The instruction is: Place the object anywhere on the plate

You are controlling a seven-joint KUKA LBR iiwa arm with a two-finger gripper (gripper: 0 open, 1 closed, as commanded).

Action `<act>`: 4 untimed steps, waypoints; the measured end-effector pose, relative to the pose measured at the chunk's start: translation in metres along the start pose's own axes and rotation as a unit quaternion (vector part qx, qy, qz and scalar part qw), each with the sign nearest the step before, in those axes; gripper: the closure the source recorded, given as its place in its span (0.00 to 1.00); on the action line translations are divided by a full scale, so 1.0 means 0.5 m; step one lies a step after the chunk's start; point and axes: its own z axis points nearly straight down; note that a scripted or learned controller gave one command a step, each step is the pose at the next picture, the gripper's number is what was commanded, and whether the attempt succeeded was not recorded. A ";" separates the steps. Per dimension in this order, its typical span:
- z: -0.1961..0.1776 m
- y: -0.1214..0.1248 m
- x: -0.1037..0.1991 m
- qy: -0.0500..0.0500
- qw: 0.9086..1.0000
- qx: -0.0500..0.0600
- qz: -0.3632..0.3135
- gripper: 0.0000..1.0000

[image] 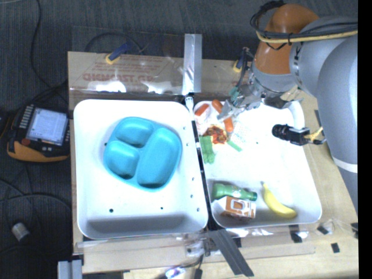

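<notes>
A blue plate [142,151] with three compartments lies in the left bin [93,214]. My gripper [234,106] hangs low over the far left corner of the right bin [290,173], right above a heap of small items. In that heap are an orange carrot-like piece [228,124], a red-brown lump [215,133], a green piece [207,149] and a white and red item [203,110]. The gripper's tip sits among these things and I cannot make out what it touches.
A yellow banana [278,202], a green bottle [232,191] and an orange packet [238,207] lie along the right bin's near wall. A thin green stick [234,146] lies by the heap. A clear plastic sheet [139,74] lies behind the bins.
</notes>
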 end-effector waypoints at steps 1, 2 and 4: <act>0.000 -0.077 0.127 0.001 0.990 0.000 -0.142 1.00; 0.001 -0.212 0.315 0.001 0.957 0.000 -0.291 1.00; -0.015 -0.213 0.315 0.002 0.957 0.001 -0.291 1.00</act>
